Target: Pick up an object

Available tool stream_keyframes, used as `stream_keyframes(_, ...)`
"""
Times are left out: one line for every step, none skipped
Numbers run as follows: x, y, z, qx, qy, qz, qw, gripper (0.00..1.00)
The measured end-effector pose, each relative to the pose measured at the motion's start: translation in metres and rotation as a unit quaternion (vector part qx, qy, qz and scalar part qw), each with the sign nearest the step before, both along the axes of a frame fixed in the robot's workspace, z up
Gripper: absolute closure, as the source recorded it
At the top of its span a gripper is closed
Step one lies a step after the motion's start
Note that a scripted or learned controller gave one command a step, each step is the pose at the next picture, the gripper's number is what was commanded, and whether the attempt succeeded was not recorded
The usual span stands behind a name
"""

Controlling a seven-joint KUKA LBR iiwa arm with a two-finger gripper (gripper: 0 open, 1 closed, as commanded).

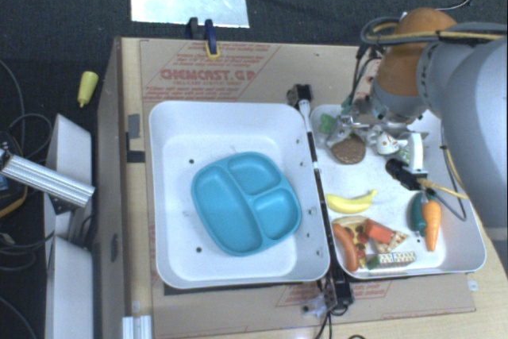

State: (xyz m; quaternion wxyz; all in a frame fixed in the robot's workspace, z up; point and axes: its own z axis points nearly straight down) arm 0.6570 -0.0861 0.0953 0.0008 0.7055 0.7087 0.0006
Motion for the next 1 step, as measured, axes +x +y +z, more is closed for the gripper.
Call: stream_keyframes(-0.0581, 0.0333, 0.0907, 0.0005, -0.001, 0.0, 1.0, 1.0)
